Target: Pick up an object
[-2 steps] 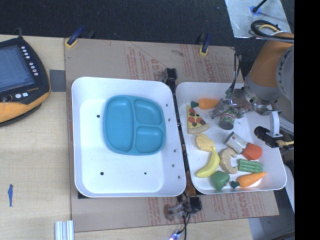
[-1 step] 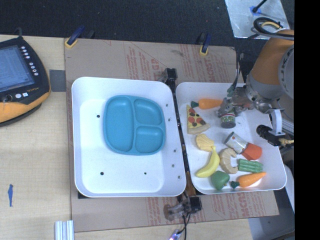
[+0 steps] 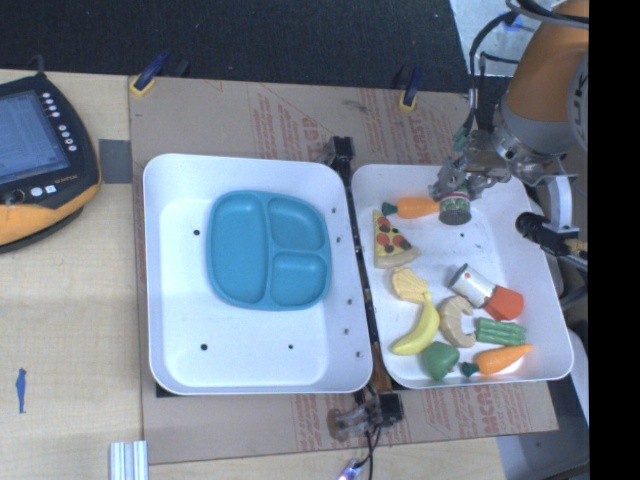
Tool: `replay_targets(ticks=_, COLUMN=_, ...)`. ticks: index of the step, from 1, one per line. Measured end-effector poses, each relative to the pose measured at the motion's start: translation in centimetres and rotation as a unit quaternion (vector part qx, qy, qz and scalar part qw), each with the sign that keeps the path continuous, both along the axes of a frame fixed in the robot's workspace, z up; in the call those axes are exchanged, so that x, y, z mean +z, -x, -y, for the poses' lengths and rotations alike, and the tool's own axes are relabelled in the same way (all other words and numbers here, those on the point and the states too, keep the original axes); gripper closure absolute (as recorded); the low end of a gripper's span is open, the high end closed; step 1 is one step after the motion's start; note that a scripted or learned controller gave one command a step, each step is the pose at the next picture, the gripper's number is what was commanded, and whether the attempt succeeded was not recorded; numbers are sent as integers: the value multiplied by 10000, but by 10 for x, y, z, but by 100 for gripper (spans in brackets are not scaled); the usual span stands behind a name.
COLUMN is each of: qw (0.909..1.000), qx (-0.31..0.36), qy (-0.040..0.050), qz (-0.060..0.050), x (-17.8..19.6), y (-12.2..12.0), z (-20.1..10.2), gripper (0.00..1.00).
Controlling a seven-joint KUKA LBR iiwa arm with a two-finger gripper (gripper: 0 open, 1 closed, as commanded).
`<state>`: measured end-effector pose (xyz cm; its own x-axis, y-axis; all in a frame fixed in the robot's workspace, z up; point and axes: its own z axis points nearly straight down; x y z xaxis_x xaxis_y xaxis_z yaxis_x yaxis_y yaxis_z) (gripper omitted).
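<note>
My gripper (image 3: 458, 190) hangs low over the far part of the right bin (image 3: 530, 258). Right under it is a small dark round object (image 3: 455, 211); whether it sits between the fingers or on the bin floor is unclear. An orange carrot piece (image 3: 416, 207) lies just left of it. Nearer the front of the bin are a pizza slice (image 3: 392, 240), a banana (image 3: 420, 333), a silver and red can (image 3: 482, 290), a green pepper (image 3: 437, 360) and another carrot (image 3: 502, 358).
The left bin (image 3: 175, 298) holds a blue divided plate (image 3: 270, 250). A teach pendant (image 3: 35, 158) lies on the bench at the far left. Clamps (image 3: 340, 153) join the bins at the back and the front.
</note>
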<state>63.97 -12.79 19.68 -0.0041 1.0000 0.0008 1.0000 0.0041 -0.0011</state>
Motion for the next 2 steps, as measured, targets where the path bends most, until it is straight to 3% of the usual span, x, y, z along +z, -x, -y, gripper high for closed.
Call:
replay_targets(ticks=1, qw=10000, qx=5, qy=-4, qz=-3, x=66, y=29, z=-82, gripper=100)
replay_targets(ticks=2, qw=10000, qx=2, qy=-3, qz=-17, x=91, y=138, z=-139, gripper=100)
